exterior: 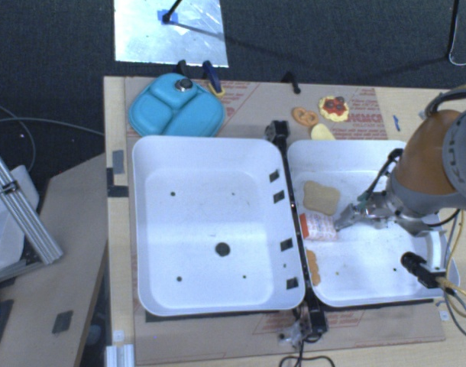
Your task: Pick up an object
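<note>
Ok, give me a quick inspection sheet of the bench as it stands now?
Surface: cardboard-covered bench bearing two white bins, left bin and right bin.
Job's things: tan slice, red-and-white packet and small orange piece in the right bin.
Clutter: blue divided tray, pretzel-like toy, small pizza toy, yellow piece behind the bins.
Grippers: gripper low in the right bin, beside the packet.
Cables: black cable across the floor.
Surroundings: dark carpet, shiny sheet.
</note>
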{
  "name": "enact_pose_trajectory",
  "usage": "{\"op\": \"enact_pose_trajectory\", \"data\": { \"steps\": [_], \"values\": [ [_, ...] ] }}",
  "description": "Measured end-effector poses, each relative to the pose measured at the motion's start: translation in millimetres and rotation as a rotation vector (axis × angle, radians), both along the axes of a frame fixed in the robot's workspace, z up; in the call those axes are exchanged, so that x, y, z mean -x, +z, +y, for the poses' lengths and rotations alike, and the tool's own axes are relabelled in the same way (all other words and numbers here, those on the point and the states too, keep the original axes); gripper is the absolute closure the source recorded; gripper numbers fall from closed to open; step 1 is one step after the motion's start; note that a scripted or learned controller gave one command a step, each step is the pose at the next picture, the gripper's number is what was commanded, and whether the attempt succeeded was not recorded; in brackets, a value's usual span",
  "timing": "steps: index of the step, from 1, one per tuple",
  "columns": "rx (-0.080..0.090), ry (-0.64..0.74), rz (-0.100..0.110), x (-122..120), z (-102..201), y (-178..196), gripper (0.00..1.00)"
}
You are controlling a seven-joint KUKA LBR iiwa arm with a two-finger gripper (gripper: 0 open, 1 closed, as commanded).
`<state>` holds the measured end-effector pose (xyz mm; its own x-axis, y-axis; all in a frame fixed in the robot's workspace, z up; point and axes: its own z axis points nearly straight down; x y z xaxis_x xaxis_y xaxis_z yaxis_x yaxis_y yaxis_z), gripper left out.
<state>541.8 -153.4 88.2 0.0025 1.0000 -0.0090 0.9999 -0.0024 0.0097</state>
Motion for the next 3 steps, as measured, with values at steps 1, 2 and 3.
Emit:
{"op": "enact_pose_trajectory", "data": {
  "steps": [1,2,3],
  "values": [
    [-0.01,0.007,0.001,-32,-51,0,0.0],
    [-0.011,0.001,0.013,59,-53,20,0.0],
    [-0.001,0.008,-0.001,12,39,-2,0.0]
  ]
}}
